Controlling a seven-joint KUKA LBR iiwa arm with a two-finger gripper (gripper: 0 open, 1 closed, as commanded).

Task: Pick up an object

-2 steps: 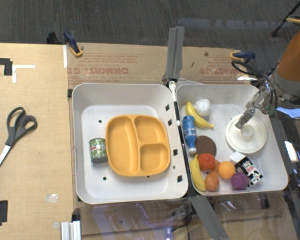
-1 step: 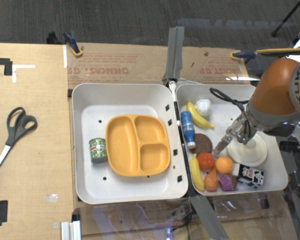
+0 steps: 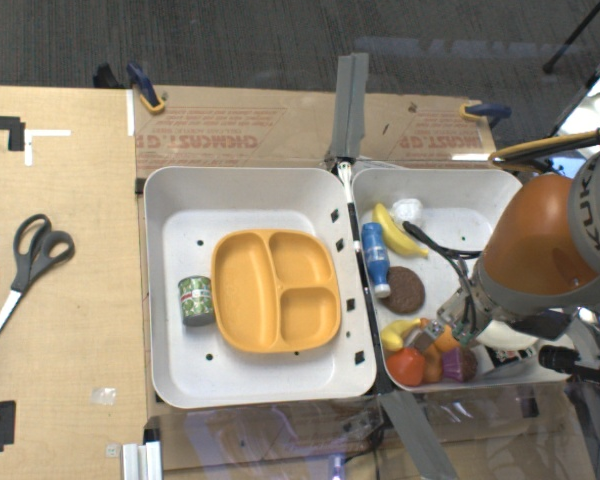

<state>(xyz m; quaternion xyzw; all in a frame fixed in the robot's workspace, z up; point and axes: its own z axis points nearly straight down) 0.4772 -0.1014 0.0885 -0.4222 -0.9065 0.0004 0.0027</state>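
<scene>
Cardboard sheeting covers the bench (image 3: 70,298) beneath a dark carpeted floor, and a pair of scissors (image 3: 30,258) lies well apart from the work, out to the left where it cannot interfere.

From the overhead camera, two white bins sit side by side, touching along a shared middle edge. The left bin (image 3: 170,368) holds an orange divided plate (image 3: 277,290) lying flat near its middle, with a small green can (image 3: 195,300) just beside the plate's left rim. Neither seems to be the target, since the arm is nowhere near them.

The right bin (image 3: 450,180) carries the clutter. A banana (image 3: 398,232) lies against a blue bottle (image 3: 374,256), a white object (image 3: 407,209) sits just above them, and a brown disc (image 3: 406,288) rests near the bottle's lower end. Toward the near corner a heap of small items crowds together: a yellow piece (image 3: 398,333), a red ball (image 3: 405,367), an orange piece (image 3: 444,340) and a purple piece (image 3: 458,365).

The arm's orange band (image 3: 545,236) looms over the right side of this bin, and the gripper (image 3: 457,320) reaches down at the heap, right beside the orange piece. That placement suggests the pile is where a pick is being tried. Whether the claw is spread or closed, and whether anything sits between its tips, I cannot tell; the wrist and the packed items hide it.
</scene>
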